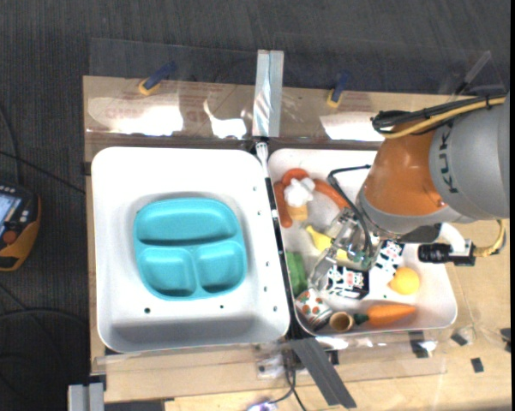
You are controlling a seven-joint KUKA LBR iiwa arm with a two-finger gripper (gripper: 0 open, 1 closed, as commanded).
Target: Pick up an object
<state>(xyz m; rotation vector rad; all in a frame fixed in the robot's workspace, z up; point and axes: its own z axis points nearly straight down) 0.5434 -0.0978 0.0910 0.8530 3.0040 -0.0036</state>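
Observation:
My gripper [348, 245] hangs low in the right bin [441, 315], among a heap of small toys. Just below it lies a black-and-white patterned box [350, 282]. A small yellow piece [319, 238] sits at its left. An orange-and-white toy [296, 191] lies at the bin's back left, and a green item [296, 272] rests along the left wall. A yellow lemon [404, 281] lies to the right of the gripper, and an orange carrot [391, 312] and a brown cup [340, 321] lie near the front wall. The gripper's body hides whatever is directly under it.
The left bin [111, 229] holds a teal divided tray [188, 247]. The grey and orange arm [411, 187] covers the right bin's back right part. A yellow cable [428, 118] arcs above the arm. A handheld controller [4, 221] lies on the floor at far left.

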